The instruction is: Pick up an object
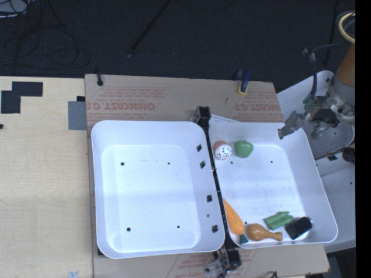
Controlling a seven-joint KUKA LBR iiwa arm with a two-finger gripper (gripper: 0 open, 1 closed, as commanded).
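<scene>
The right bin (301,172) holds several small objects. A white speckled ball (222,150) and a green round piece (244,149) lie together at its far left corner. Along the near edge sit an orange carrot (232,215), a tan gourd-shaped toy (262,233), a green ridged piece (277,219) and a black block (298,227). My gripper (290,124) hangs above the bin's far right rim, well away from all of them. Nothing is visible in it.
The left bin (151,187) sits beside the right one on a cardboard sheet (174,97). A black clamp strip (210,172) runs between the bins. A blue clip (244,83) stands at the cardboard's far edge. The arm's wrist (339,106) occupies the right side.
</scene>
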